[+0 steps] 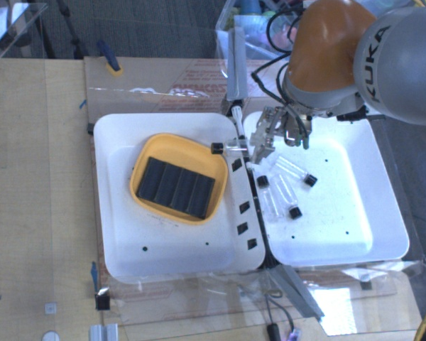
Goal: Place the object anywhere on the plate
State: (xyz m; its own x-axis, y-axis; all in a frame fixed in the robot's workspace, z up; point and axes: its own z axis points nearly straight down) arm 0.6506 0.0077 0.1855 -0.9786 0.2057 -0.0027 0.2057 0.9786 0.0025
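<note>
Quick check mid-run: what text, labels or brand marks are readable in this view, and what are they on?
"KUKA", reading top to bottom on the grey arm at upper right; its last letter is partly cut off.
Red print on the cardboard sheet behind the bins: too faint and blurred to read.
Nothing else legible.

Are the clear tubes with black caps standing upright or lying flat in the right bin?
Lying flat: the clear tubes with black caps rest on their sides across the right white bin's floor.
</note>
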